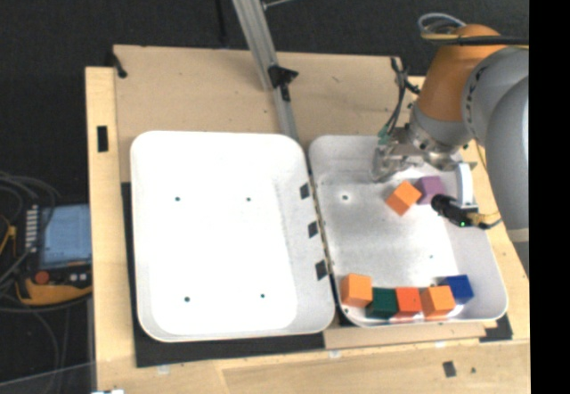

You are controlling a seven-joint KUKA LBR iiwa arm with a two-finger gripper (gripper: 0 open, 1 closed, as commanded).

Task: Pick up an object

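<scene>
Gripper (392,162) just above orange block (404,197)

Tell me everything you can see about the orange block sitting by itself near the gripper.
The orange block is a small, matte cube, turned diagonally to the bin's edges. It lies in the upper part of the right bin, just below the gripper, beside a purple block, away from the row of blocks at the near wall.

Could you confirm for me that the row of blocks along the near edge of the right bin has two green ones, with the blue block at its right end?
Not quite: the camera view shows one green block in that row, not two. The others are orange, and the blue block is indeed at the right end of the row in the right bin.
</scene>
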